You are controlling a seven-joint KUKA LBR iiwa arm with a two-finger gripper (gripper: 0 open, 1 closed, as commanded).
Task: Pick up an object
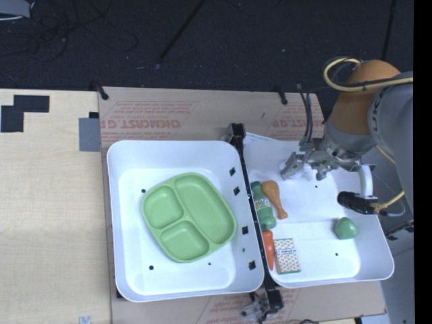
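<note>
Nothing is picked yet. The end effector (308,167) hangs spread wide and empty above the right bin (368,265); the chicken drumstick (274,198) lies just left of it, ungrasped.

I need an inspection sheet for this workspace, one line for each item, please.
Surface: two white bins side by side, left bin and right bin, on brown cardboard over a light wooden bench.
Job's things: in the right bin, a chicken drumstick toy, a green bottle, a carrot toy, a small printed box and a green round piece.
Clutter: a green divided plate in the left bin.
Gripper: the gripper is over the upper part of the right bin; it holds nothing visible.
Cables: a yellow cable loop by the orange band.
Surroundings: dark floor with cables.
</note>
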